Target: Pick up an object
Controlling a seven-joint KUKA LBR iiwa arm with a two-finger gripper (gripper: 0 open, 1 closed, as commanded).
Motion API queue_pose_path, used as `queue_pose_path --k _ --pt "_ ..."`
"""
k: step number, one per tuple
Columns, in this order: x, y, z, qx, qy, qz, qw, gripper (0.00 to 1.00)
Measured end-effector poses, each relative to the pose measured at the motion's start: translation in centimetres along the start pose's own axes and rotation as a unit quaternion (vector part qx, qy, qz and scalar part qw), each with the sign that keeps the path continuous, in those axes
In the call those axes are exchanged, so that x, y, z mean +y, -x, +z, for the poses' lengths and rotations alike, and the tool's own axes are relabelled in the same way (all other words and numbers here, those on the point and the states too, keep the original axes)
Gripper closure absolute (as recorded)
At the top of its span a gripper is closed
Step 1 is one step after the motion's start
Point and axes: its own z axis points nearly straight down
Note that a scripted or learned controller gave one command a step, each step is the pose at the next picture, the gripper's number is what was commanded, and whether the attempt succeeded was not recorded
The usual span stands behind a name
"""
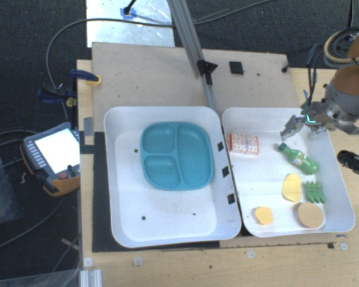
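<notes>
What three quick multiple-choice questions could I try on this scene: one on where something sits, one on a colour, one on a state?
1. Where does the divided plate sit?
A. In the left bin
B. In the right bin
C. On the floor

2. What colour is the bottle?
A. Red
B. Green
C. Blue

3. How does the bottle rest?
A. Upright
B. Lying on its side
C. Lifted off the bin floor by the gripper

Answers:
1. A: the teal plate rests in the left bin.
2. B: its body is bright green with a white label.
3. B: it lies flat on the right bin's floor, below the gripper and apart from it.
</notes>
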Motion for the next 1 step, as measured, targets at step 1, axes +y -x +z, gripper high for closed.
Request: queue_pose_path --k 1 --pt "0.06 -0.01 -0.11 0.0 0.001 0.0 1.0 0.0"
